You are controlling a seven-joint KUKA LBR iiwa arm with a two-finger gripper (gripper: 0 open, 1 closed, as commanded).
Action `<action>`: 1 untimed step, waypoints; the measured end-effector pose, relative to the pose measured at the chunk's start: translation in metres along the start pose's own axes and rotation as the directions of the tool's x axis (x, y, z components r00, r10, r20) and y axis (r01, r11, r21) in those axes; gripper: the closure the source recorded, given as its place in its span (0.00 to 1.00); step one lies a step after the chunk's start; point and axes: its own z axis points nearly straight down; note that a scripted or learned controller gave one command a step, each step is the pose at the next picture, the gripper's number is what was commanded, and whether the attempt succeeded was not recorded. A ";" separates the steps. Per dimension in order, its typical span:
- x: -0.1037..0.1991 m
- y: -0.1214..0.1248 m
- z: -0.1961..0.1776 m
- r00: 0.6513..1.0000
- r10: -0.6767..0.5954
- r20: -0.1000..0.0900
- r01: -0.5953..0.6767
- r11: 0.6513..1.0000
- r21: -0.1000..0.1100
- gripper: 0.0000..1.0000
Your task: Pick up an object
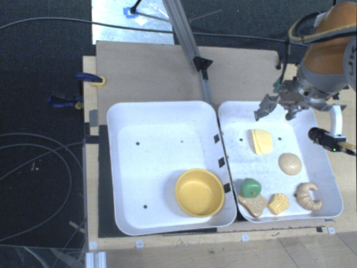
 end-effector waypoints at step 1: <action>-0.001 0.009 0.046 1.000 0.005 0.000 -0.005 1.000 -0.001 0.00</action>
